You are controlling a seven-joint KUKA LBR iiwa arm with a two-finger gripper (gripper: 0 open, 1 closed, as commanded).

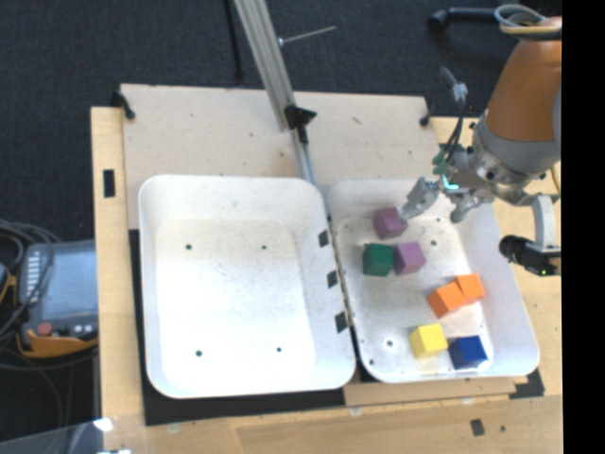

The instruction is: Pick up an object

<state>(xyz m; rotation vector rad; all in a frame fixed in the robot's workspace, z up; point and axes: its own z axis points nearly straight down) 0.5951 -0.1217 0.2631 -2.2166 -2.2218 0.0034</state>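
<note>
Looks like the approach step — gripper (pixel 438 201) spread open and empty beside the purple block (pixel 388 222), needs to centre over it.

Free room and obstacles across the two bins

Left bin (pixel 236 282): bare floor from rim to rim, open from above everywhere. Right bin (pixel 501 348): crowded by a purple block (pixel 388 222) near the far edge, with the gripper (pixel 440 200) spread open just beside it; a green block (pixel 378 259) touching a second purple block (pixel 409 257) mid-floor; two orange blocks (pixel 457 294) pressed together toward the right rim; a yellow block (pixel 427 340) and a blue block (pixel 467 351) side by side near the front edge. Open floor along the left rim and front-left corner. Slanted metal post (pixel 269 60) overhanging the far edge between the bins.
</note>
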